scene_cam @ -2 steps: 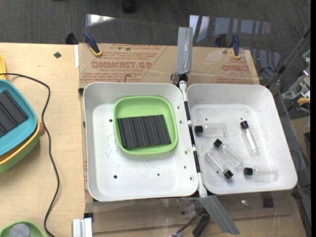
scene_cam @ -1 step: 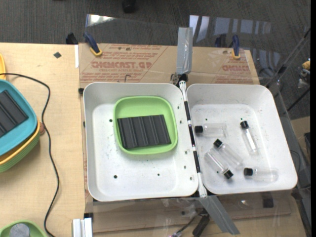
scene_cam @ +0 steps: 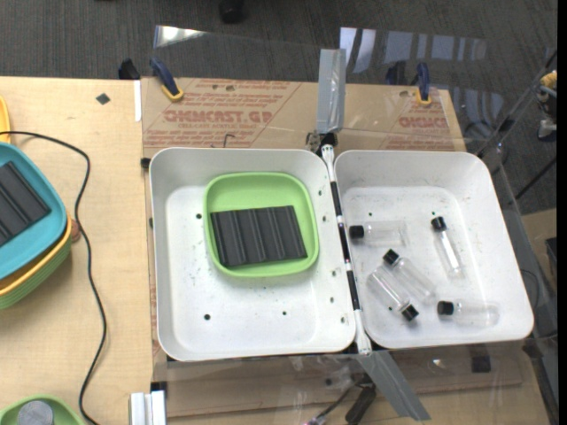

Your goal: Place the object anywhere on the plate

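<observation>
Nearest us in the right bin (scene_cam: 496, 237): a clear vial (scene_cam: 468, 310) with black cap by the front wall, then a vial pair (scene_cam: 396, 286) lying crossed and touching. Farther back, a lone vial (scene_cam: 446, 244) and another (scene_cam: 376, 232) near the divider. We judge the step is picking one. We'd take the lone vial: clear space either side, approach across its long axis. Skip the touching pair. Clear plastic looks slippery, so grip mid-body. Fingers: we cannot tell their state. Target is the green plate (scene_cam: 261, 191) with dark ribbed insert (scene_cam: 259, 235) in the left bin (scene_cam: 177, 308).
</observation>
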Motion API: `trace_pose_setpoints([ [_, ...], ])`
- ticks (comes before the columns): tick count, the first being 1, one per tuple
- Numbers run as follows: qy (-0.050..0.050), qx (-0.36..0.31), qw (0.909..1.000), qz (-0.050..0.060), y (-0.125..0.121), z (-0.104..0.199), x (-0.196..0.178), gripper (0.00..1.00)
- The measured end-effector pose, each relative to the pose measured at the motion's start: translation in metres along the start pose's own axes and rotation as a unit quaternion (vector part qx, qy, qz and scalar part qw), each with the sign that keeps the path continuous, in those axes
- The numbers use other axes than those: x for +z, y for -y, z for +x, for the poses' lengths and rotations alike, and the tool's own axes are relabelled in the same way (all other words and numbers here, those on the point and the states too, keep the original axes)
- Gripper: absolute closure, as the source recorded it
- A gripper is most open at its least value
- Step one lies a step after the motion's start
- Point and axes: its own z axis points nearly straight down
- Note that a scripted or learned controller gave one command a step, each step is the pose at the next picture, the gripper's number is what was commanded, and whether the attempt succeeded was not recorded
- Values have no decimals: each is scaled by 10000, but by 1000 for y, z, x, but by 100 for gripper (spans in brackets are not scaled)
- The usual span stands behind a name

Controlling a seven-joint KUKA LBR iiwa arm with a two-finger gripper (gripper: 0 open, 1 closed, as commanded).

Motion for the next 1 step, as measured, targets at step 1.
trace_pose_setpoints([
  [1, -2, -2, 10000, 2, -8, 39, -66, 0],
])
